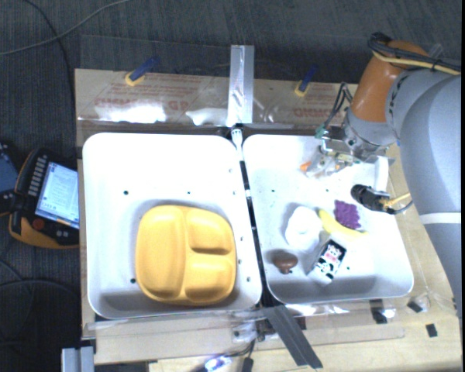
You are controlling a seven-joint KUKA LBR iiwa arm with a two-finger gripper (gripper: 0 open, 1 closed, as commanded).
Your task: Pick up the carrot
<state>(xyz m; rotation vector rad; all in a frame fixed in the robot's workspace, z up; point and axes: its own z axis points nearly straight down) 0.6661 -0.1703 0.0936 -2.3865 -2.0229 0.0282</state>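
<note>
The carrot (305, 166) shows as a small orange piece on the floor of the right bin (395, 281), near its back wall. My gripper (331, 161) hangs low over the bin's back right part, just right of the carrot. Whether it touches the carrot is too small to make out. The grey arm with its orange band comes in from the right edge.
Further forward in the right bin lie a white round thing (301, 226), a yellow piece (330, 223), purple grapes (347, 214), a brown lump (285, 262) and a black-and-white carton (331, 259). A yellow divided plate (187, 253) sits in the left bin (108, 177).
</note>
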